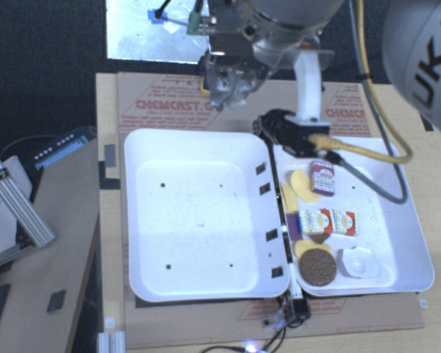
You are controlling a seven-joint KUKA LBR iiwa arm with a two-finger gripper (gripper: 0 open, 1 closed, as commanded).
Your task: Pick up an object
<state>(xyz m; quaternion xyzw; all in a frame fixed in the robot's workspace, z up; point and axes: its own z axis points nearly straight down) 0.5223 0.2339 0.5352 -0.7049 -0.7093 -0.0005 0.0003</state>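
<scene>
The right bin holds several small items. They are a red packet, a yellow chip-shaped piece, a red and white box, a round brown cookie-like disc and a white cup. The left bin lies beside it. My gripper hangs high at the back, above the cardboard behind the left bin's far right corner. It is well away from all the items. I see nothing in its grasp.
A black fitting with a yellow cable and a grey hose lies over the right bin's back left corner. Cardboard lies under both bins. Metal rails stand off the bench at the left.
</scene>
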